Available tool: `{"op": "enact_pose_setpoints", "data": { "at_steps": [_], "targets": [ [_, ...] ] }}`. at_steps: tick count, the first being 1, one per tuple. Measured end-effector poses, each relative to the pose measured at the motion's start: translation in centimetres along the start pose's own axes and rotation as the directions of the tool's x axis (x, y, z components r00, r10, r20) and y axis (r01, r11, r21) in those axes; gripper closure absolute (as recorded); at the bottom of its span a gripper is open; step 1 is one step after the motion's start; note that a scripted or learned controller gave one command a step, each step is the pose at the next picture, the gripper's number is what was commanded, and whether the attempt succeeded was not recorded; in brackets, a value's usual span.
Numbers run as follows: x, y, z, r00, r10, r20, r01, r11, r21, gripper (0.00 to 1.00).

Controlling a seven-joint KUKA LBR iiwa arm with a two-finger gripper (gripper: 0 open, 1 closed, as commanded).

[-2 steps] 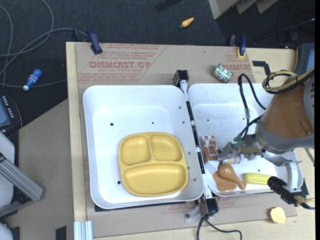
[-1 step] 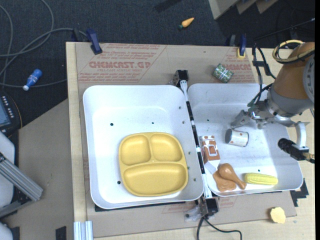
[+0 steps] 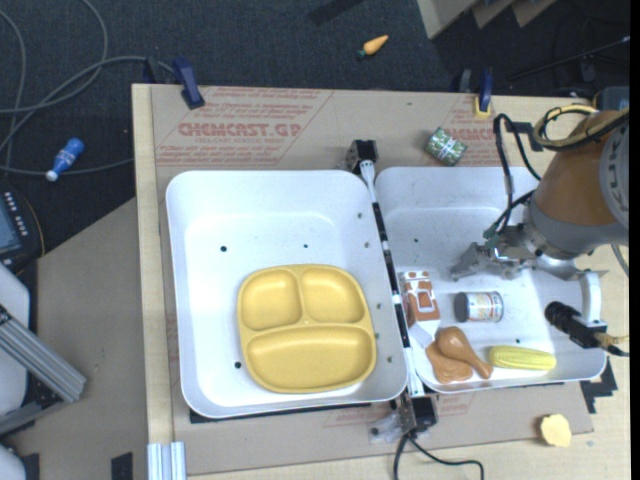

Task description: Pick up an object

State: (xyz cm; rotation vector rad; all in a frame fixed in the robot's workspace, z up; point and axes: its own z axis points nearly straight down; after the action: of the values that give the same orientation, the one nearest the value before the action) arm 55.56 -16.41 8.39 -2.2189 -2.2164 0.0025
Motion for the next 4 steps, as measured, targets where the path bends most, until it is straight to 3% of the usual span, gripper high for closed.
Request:
{"op": "enact_pose_setpoints", "data": {
  "at_steps": [1,2,3,4],
  "targets": [
    [4.4,-4.7,0.0,1.0,-0.002,-0.001,0.002,1.0,0.001,0.0],
    [3.6,-7.8,0.0,1.0,0.001,0.001,-0.001,1.0,-0.001,0.0],
    [-5.5,-7.0,-2.5,1.0,0.005,0.01,-0.005,1.0,-0.009,0.0],
    [-5.0,-7.5,-0.3,1.0,-0.001,-0.002,0.001,1.0,-0.007,0.0]
  ]
}}
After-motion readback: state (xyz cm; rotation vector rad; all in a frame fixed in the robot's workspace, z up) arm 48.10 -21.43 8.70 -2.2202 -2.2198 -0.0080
